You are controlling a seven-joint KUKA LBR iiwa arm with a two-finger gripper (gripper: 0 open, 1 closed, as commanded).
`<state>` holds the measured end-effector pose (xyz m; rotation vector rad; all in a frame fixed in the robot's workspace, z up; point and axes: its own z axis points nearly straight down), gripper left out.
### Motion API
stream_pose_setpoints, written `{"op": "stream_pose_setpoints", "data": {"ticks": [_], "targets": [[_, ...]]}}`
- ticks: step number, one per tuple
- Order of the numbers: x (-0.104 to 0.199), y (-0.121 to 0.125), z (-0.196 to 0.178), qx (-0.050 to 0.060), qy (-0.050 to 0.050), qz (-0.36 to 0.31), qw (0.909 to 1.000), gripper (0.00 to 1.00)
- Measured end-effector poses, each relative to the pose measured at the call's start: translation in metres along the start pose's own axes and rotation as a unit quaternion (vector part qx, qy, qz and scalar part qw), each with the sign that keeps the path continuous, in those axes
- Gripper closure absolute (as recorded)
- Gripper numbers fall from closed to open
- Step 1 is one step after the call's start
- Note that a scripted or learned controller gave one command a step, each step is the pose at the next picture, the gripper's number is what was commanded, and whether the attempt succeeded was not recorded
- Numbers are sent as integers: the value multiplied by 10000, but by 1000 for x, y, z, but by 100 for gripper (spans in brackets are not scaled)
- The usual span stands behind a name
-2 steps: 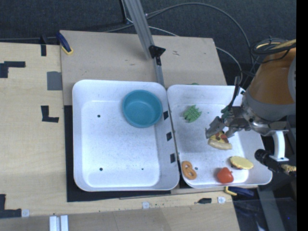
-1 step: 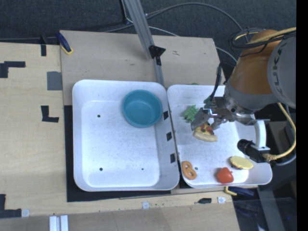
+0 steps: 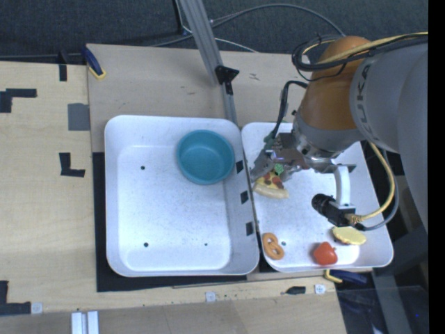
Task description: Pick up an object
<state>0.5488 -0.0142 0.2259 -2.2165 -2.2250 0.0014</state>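
My gripper point(image 3: 273, 164) hangs low over the left part of the right bin point(image 3: 306, 228), just above a pizza slice point(image 3: 271, 188) with red and green toppings. Its metal fingers point down toward the slice; a small green bit shows near them. A pretzel point(image 3: 271, 245) lies at the bin's front left. A red tomato point(image 3: 324, 254) and a yellow chip-like piece point(image 3: 349, 236) sit at the front right. A blue bowl point(image 3: 205, 156) stands in the left bin point(image 3: 153, 221), at its back right.
A grey pole point(image 3: 208, 47) slants down from the top to the seam between the bins. A black cylinder on a white bracket point(image 3: 330, 206) and cables hang off the arm's wrist over the right bin. Black tape marks dot the bench at left.
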Motion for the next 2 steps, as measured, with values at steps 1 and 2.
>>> {"op": "stream_pose_setpoints", "data": {"ticks": [1, 2], "targets": [[43, 13, 7, -1, -2, 1, 10000, 100], [95, 23, 0, -6, 2, -3, 10000, 100]]}}
